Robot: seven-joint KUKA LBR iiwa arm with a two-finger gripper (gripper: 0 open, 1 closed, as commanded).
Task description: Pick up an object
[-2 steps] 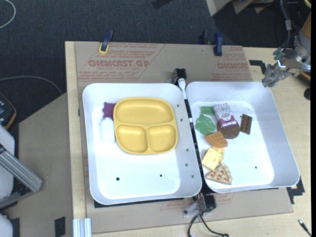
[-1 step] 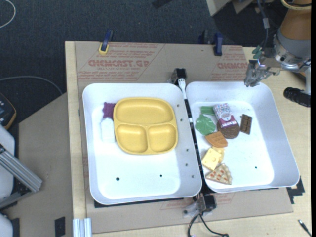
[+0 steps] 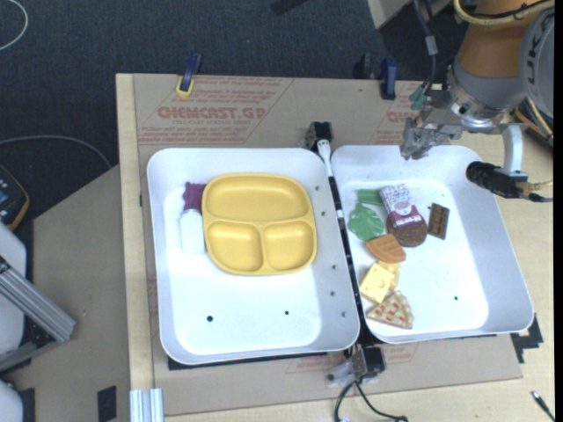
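I see the table (image 3: 132, 236) topped with a brown cardboard sheet (image 3: 264, 108) printed in red lettering. Two shallow white bins sit on it side by side, touching along their inner edges: the left bin (image 3: 176, 323) and the right bin (image 3: 493, 288). A yellow-tipped clamp (image 3: 186, 79) and a blue clamp (image 3: 388, 77) grip the sheet's far edge. Black clips (image 3: 319, 134) sit where the bins meet.

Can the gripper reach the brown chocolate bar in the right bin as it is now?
Probably yes. The chocolate bar lies apart from the other food pieces, nothing covers it, and the gripper hovers over the same bin's far edge.
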